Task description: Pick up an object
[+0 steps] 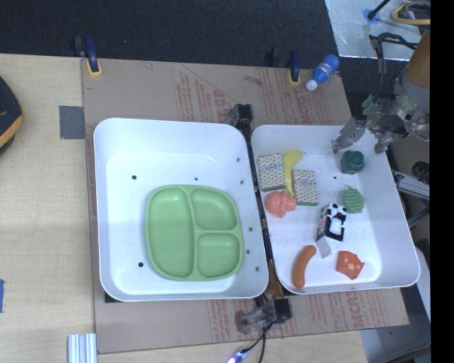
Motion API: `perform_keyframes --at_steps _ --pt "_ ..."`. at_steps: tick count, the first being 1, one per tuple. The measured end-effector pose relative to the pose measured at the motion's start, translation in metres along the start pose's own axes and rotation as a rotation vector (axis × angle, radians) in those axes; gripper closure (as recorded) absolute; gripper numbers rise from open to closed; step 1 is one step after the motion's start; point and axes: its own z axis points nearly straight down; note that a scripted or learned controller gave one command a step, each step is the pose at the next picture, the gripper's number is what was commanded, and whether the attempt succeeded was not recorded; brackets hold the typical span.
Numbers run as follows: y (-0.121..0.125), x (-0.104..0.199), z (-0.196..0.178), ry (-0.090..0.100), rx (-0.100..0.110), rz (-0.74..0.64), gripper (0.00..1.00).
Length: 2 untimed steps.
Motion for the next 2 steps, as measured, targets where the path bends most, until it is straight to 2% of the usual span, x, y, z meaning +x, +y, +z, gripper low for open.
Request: perform_keyframes --at_steps 1,2 --pt "-0.075 -0.040 0.074 0.000 0.002 0.001 0.00" --pt "0.008 -0.039 0.139 0.001 0.001 0.001 0.00"
